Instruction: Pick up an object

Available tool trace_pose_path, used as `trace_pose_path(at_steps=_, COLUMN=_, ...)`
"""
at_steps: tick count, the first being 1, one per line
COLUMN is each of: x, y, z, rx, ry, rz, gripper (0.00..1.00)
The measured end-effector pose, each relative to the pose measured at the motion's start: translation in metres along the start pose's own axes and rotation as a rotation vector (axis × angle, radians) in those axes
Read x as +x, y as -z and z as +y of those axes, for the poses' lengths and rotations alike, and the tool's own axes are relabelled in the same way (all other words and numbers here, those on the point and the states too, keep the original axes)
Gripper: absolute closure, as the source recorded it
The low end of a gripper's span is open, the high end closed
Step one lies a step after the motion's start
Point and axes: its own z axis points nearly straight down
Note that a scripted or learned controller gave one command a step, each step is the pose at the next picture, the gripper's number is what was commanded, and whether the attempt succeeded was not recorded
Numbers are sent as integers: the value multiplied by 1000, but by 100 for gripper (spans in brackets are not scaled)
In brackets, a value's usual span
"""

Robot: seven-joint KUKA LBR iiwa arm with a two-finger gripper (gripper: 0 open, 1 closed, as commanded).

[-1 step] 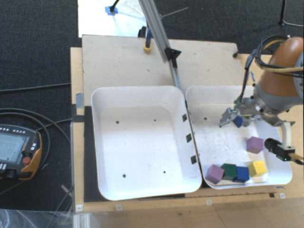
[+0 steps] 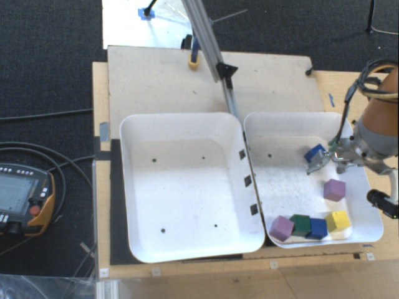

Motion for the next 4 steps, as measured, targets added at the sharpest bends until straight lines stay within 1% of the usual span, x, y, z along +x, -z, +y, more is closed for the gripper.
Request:
trace_pose_path(at_steps=1, x=7, y=-76, z=51, rx=-2, ry=10, rz=1, gripper=0)
trace_pose_path(at_steps=2, x=20, y=-70, z=112, rx=69, ry=-6, rz=2, gripper=0)
trace_pose_path(at_steps=3, x=-16, y=-71, z=136, rx=0, ry=4, rz=2, gripper=0)
trace_pose_path(at_steps=4, x=36, y=-72, z=83, rx=1, ry=9, rz=4, gripper=0)
